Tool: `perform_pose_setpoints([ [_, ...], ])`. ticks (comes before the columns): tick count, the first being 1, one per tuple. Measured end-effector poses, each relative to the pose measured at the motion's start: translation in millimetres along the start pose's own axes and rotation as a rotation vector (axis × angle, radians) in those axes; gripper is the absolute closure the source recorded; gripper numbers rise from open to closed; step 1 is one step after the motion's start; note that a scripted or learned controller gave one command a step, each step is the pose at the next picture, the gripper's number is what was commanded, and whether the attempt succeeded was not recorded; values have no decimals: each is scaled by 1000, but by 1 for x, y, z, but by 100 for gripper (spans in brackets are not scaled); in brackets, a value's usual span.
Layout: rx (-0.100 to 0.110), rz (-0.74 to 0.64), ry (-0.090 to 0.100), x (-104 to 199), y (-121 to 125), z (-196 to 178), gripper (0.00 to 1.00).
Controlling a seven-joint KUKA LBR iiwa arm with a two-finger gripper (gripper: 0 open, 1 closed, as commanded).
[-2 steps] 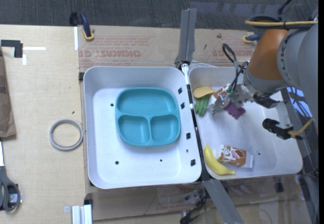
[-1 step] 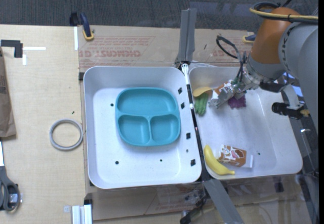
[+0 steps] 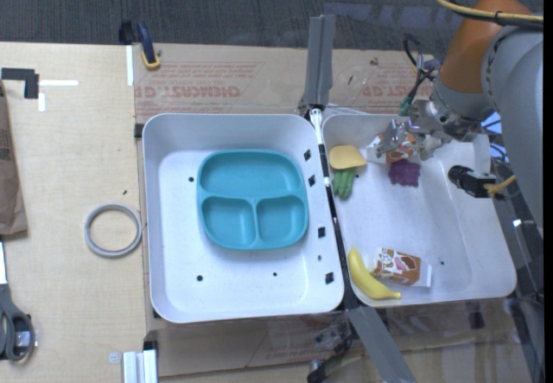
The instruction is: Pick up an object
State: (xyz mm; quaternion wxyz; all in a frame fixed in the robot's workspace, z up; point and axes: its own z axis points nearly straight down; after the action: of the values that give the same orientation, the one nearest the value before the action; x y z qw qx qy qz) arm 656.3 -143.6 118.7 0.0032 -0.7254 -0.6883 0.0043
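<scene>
My gripper (image 3: 399,144) hangs over the far part of the right bin (image 3: 484,286). A purple bunch of grapes (image 3: 403,173) sits right below it, touching or nearly touching it; whether it is gripped cannot be made out. To the left lies a yellow wedge (image 3: 346,156) with a green vegetable (image 3: 344,184) just in front of it, against the bin's left wall. A banana (image 3: 370,277) and an orange-brown packet (image 3: 400,267) lie near the front edge.
The left bin (image 3: 173,286) holds a teal divided plate (image 3: 254,199). A grey ring (image 3: 113,229) lies on the bench to the left, outside the bins. A grey post (image 3: 320,61) stands behind the divide between the bins.
</scene>
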Motion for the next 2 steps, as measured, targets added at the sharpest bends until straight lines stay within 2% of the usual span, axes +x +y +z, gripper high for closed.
perform_pose_setpoints([
  [1, 17, -48, -5, 10, -5, 27, 0],
  [2, 39, -318, -8, 25, -12, 30, 0],
])
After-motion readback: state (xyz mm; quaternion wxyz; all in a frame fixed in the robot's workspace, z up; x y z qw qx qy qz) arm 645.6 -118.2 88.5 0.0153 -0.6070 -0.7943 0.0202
